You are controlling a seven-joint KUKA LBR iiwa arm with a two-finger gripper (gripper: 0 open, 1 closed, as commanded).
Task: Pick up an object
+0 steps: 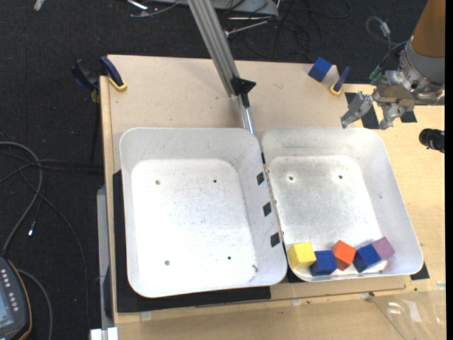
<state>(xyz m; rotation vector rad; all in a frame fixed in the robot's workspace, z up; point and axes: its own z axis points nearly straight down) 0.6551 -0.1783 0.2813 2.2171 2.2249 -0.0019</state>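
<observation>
From above, the end effector (373, 114) hangs over the wooden surface (177, 91) just beyond the far right corner of the right bin (322, 147), its two fingers spread wide with nothing between them. Five blocks crowd the near edge of that bin: a yellow block (301, 253), a blue block (323, 262), an orange block (344, 253), a second blue block (367, 257) and a purple block (383, 247), side by side and touching. The left bin (187, 211) sits beside it. Another blue block (320, 69) lies on the surface near the far edge.
</observation>
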